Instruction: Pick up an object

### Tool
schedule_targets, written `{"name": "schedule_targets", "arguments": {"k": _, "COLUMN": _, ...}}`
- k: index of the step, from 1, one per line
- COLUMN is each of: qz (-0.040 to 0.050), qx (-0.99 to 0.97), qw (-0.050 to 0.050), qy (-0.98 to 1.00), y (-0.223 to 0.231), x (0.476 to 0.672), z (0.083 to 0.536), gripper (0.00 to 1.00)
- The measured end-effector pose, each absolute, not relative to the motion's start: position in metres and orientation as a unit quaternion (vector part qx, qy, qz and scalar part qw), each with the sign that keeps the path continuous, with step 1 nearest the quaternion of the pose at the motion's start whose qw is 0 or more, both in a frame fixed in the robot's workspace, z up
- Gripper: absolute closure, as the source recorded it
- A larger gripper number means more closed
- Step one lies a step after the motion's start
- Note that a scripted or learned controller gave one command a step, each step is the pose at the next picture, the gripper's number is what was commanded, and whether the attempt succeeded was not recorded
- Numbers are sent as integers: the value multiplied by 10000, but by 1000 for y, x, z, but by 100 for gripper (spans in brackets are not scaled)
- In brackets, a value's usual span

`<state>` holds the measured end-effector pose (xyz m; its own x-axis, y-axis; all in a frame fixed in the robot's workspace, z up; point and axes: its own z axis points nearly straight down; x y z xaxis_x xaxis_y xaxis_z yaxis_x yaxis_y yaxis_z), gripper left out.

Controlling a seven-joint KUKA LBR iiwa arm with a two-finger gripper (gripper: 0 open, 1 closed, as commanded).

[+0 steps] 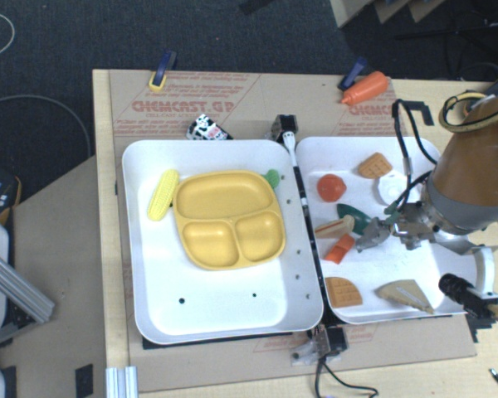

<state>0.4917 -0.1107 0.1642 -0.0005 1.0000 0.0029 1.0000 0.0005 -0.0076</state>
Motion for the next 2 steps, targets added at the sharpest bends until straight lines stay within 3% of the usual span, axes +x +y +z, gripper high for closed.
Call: {"name": "schedule_targets", "arguments": {"k": 2, "qz": 9, "qx": -7075, "qw": 22, "qy": -7068, "y": -99, "x": 490, "z": 83, "gripper": 0}}
